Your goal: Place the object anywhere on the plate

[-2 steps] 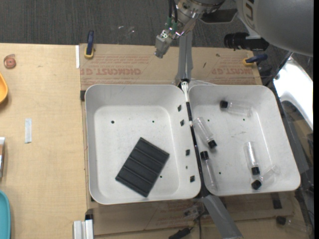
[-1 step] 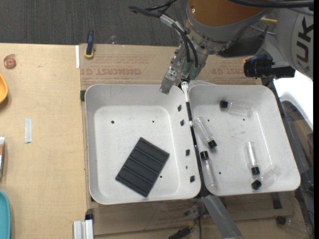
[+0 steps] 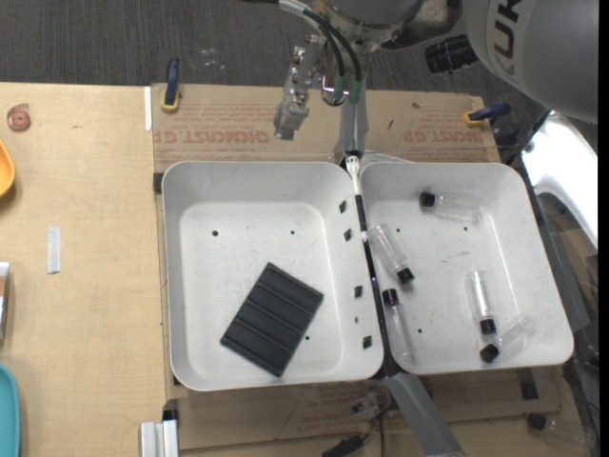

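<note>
Judging the clear vials (image 3: 390, 253) right of the plate (image 3: 273, 318) light, stiff, slippery, probably breakable; best pinched mid-barrel (gripper (image 3: 290, 117) beyond the plate, grip state unreadable).

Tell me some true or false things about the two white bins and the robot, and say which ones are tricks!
1. A dark ribbed plate lies in the left bin. True.
2. The clear tubes with black caps are in the left bin. False: they lie in the right bin.
3. The gripper is up above the far edge of the bins. True.
4. One tube already sits on the plate. False: the plate has nothing on it.
5. A blue and yellow clamp is at the far left corner of the cardboard. True.
</note>
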`<action>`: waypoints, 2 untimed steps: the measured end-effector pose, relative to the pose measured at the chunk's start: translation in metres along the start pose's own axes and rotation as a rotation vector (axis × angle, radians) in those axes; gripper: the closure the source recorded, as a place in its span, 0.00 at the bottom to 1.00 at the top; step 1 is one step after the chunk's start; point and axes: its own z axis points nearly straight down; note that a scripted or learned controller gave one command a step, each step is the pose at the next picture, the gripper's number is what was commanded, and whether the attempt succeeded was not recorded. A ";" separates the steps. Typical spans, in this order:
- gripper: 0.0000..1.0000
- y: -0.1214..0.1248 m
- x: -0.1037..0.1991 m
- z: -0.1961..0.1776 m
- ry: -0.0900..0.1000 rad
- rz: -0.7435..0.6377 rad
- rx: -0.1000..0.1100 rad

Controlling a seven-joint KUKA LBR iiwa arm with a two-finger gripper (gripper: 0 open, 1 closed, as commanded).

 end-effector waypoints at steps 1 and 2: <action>1.00 0.039 -0.044 0.013 0.000 -0.170 -0.001; 1.00 0.038 -0.046 0.004 -0.003 -0.167 -0.002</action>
